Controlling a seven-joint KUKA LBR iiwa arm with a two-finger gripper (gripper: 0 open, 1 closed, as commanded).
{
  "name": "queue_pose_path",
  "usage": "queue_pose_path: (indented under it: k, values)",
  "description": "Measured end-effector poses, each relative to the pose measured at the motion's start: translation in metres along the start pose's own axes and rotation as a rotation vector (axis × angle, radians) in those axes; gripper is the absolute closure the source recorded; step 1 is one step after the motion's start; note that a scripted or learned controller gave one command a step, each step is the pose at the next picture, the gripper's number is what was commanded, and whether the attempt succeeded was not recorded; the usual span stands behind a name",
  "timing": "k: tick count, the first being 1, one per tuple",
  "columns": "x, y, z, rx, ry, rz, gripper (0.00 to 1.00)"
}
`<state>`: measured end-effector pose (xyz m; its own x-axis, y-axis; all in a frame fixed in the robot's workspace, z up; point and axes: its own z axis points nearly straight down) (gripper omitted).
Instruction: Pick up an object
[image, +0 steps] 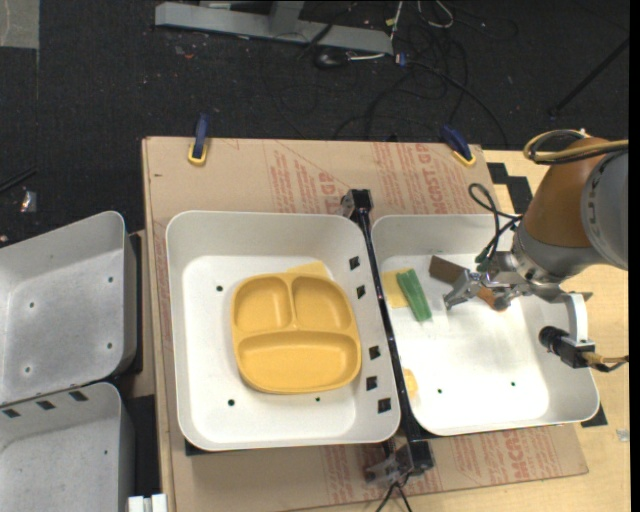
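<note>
The jaws (478, 290) sit low in the right bin (520, 400) near its far edge, beside a brown block (447, 268) and green bar (413, 294), grasp apparently underway; their opening I cannot tell, so next confirm a hold before lifting

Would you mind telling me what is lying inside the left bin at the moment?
The left bin holds a yellow divided tray, lying flat. A pale yellow sheet peeks out from under the tray's far edge; the rest of it is covered, so its extent cannot be seen.
</note>
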<state>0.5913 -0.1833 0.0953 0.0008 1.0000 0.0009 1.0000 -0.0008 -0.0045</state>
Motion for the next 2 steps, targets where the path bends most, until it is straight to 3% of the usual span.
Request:
queue_pose_path:
  k: [1, 2]
  values:
    - [0.0, 0.002, -0.014, -0.006, -0.002, -0.001, 1.0]
    - [-0.009, -0.003, -0.071, -0.009, -0.003, 0.001, 1.0]
